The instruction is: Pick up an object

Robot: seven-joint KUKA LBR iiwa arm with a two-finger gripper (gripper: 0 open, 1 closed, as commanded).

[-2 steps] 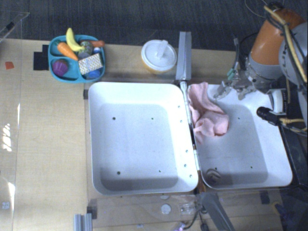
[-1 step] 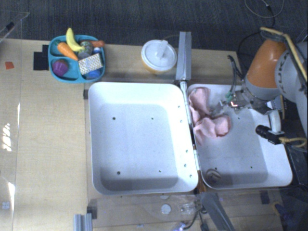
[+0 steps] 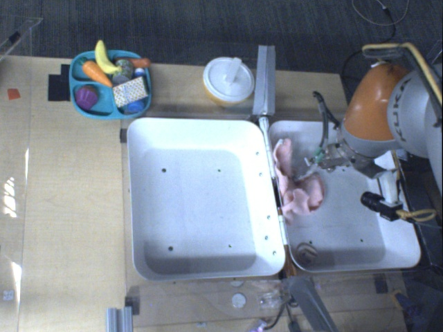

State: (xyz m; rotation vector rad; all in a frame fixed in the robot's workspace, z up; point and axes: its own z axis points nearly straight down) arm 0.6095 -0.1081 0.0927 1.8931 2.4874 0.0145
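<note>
Pink cloth (image 3: 296,184) lying in the right bin (image 3: 360,251) by its left wall, long from top to bottom, just left of and touching the gripper (image 3: 313,163); cannot tell how the gripper stands.

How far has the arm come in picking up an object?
Done: the gripper has reached the pink cloth lying in the right bin, against its left wall. In hand: nothing visibly lifted, since the cloth rests on the bin floor. Left: grasping and raising it.

The wooden bench (image 3: 62,206) bears two white bins (image 3: 201,199), a blue tray (image 3: 107,81) and a lidded bowl (image 3: 228,79).
</note>
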